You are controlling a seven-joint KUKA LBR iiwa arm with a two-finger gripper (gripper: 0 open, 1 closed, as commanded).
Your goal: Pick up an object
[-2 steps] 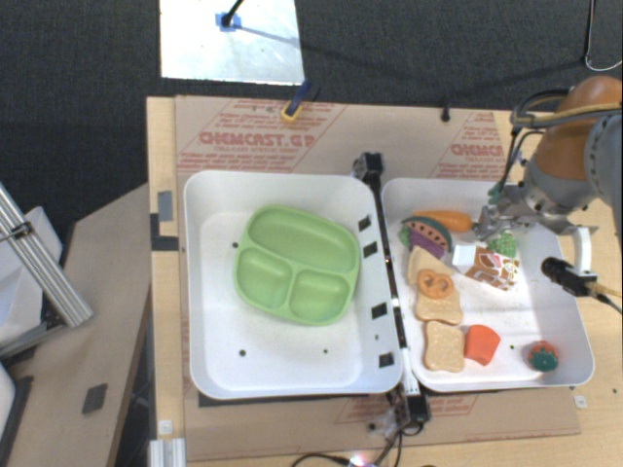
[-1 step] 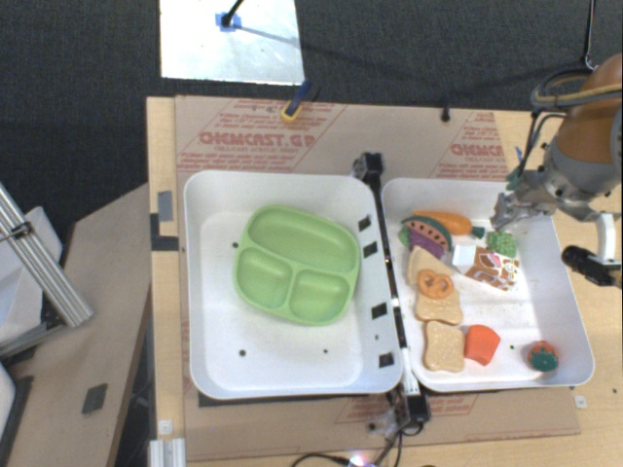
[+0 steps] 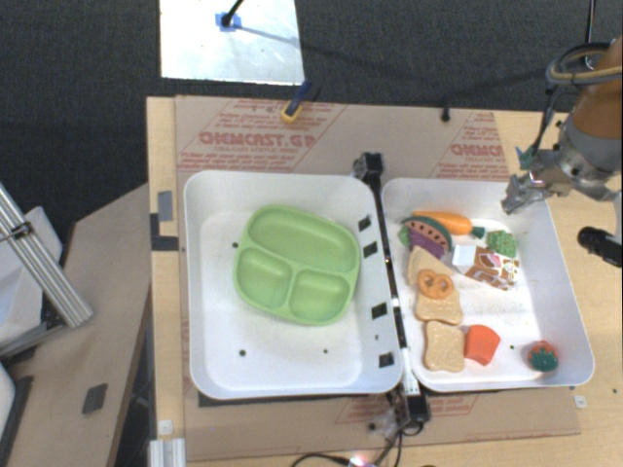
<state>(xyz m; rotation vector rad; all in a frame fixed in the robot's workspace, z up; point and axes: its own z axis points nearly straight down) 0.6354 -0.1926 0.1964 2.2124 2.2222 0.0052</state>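
Camera view: the hand (image 3: pixel 517 198), its grip impossible to tell, hovers over the right bin's (image 3: pixel 565 290) far edge, near a toy carrot (image 3: pixel 443 223).

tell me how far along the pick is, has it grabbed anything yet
Nothing looks picked yet. The toy food, including the carrot, bread slice and orange block, lies in the right bin, and the green divided plate sits in the left bin. The gripper sits at the right bin's far right corner with nothing visibly in it. Left: descend, grasp, lift.
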